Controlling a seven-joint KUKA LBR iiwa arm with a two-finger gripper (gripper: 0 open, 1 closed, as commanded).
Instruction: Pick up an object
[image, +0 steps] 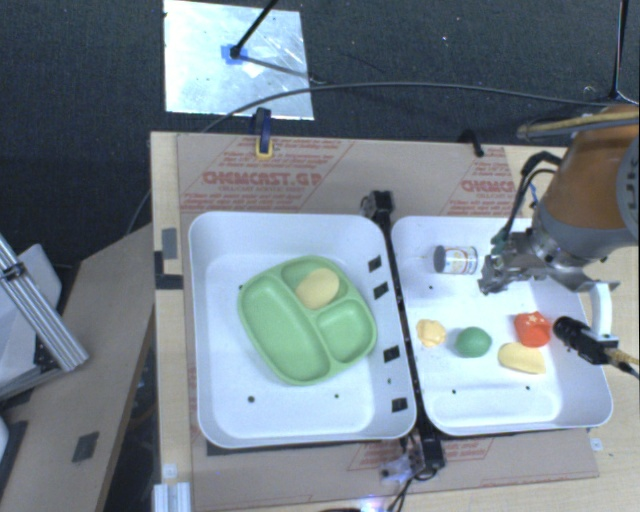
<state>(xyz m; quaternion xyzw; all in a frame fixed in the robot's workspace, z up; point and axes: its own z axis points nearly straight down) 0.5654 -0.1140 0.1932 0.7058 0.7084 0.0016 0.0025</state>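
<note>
Nothing is lifted yet: the small jar (457, 260), green ball (474, 342), red piece (532, 329) and yellow pieces all lie in the right bin (500, 415). The pincer (497, 277) hangs low just beside the jar; I cannot tell its opening, and nothing shows in it.

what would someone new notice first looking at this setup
Probably the light green divided plastic tray in the left white bin, with a pale yellow rounded piece in its upper compartment. Next, the grey arm's gripper over the right white bin, near a small lying can. Below it sit a green ball, a red toy pepper and two yellow pieces.
</note>
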